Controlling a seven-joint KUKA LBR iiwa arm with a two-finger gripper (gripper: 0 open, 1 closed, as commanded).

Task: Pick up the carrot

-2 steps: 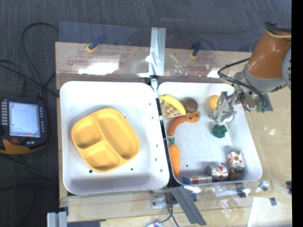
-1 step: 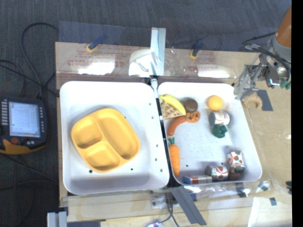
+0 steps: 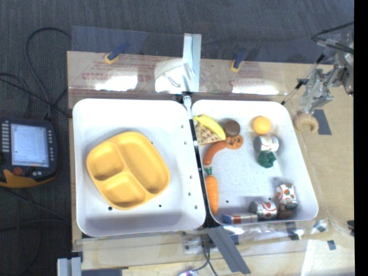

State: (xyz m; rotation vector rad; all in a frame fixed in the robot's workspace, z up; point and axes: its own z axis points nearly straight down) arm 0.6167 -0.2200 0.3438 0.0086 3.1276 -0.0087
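The carrot (image 3: 211, 192) lies in the right bin (image 3: 303, 171), hard against that bin's left wall, about two-thirds of the way toward the near edge of the surface. Its green top points to the far edge and its tip to the near edge, so it runs almost parallel to the wall. A sausage (image 3: 215, 150) sits just beyond the green top, near it but apparently not touching. Farther on are a banana (image 3: 209, 124) and a sandwich wedge (image 3: 208, 134). Cans (image 3: 286, 195) cluster in the bin's near right corner, well apart from the carrot. The left bin (image 3: 86, 211) holds a yellow tray (image 3: 127, 168).

The claw (image 3: 315, 94) hangs past the far right corner of the right bin, over the bare surface, well away from the carrot. It is too small and cluttered to tell whether it is open or closed, and nothing can be seen in it.

The carrot looks like a toy: likely light, stiff and smooth, so it may slip or roll. The thick orange middle is the best place to grip, with the pinch across its width. The wall crowding its left side leaves little room there, which is the main risk.
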